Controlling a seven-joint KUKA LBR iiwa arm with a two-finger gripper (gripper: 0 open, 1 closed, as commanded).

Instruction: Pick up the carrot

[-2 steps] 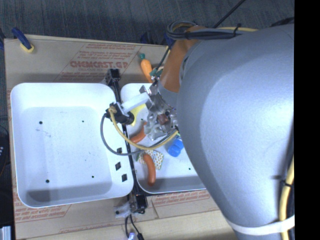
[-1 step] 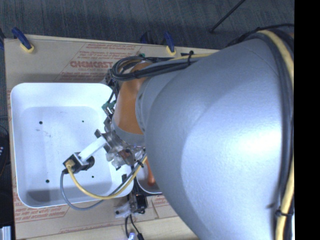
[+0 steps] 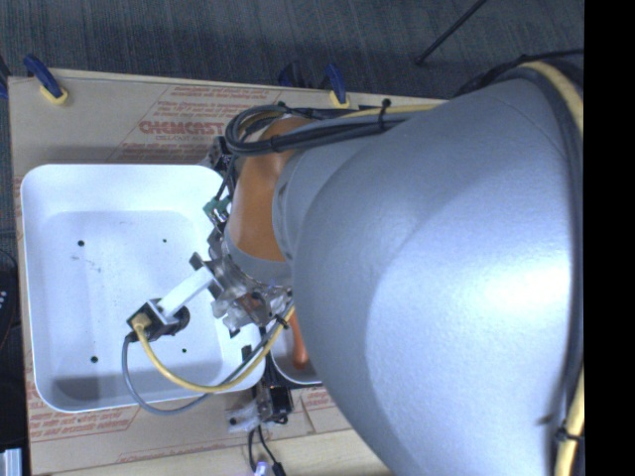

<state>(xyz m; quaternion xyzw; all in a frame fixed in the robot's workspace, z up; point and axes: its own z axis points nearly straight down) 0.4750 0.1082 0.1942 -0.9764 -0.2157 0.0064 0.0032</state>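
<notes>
Arm: grey bulk reaching in from right, covering most of right bin; orange band above wrist, cable loop on top

Jaws: low at divider btwn the two bins, pointing down; open or closed – cannot tell, fingers lost in wrist hardware and shadow

Carrot: thin orange sliver just right of jaws, in right bin's near-left corner, mostly hidden under arm; prob. the target, not certain; not seen btwn fingers, so no grip claimed

Left bin: white, floor bare apart from dark specks; white bracket w/ small black-yellow block hanging over its right part, yellow cable looping along near wall

Why wrist sits so: likely lowered next to carrot for a grab, tool leaning over left bin as side effect

Edges: divider wall and near rim of right bin crowd the carrot; corner spot leaves little finger room

Open room: plenty over left bin; straight up looks the free exit

Tabletop: brown board, blue clamps at far edge, well apart from work

Risk: finger striking rim, carrot wedged in corner
</notes>
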